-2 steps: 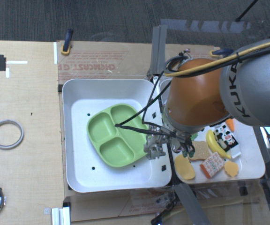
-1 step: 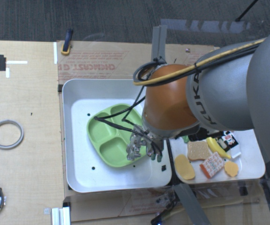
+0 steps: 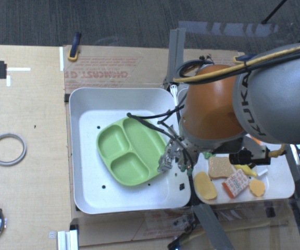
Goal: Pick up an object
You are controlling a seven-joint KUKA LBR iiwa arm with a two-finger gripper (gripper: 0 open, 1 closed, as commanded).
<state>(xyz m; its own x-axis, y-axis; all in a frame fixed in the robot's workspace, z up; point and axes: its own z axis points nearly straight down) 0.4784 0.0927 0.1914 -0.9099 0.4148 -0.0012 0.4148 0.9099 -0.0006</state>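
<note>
The gripper hangs low over the right edge of the green plate, which lies in the left bin. Whether it is open or closed cannot be told. The plate is wide, shallow and smooth with three compartments, so a pinch on its thin rim could slip or merely tip it. Food pieces lie in the right bin.

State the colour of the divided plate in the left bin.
Light green divided plastic plate, clearest in the camera view.
</note>
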